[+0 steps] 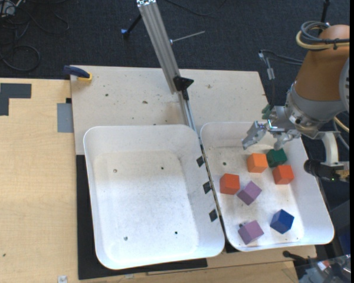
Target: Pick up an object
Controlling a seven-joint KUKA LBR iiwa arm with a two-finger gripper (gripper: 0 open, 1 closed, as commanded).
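Over the right bin: gripper (266,133) hangs above the far end, fingers spread, nothing between them.
Right bin (318,226): seven blocks.
Nearest blocks: orange cube (257,162) and green block (277,157), just below the fingertips.
Others: two red-orange cubes (229,183), two purple blocks (249,192), blue cube (282,221).
Left bin (143,196): speckled white floor.
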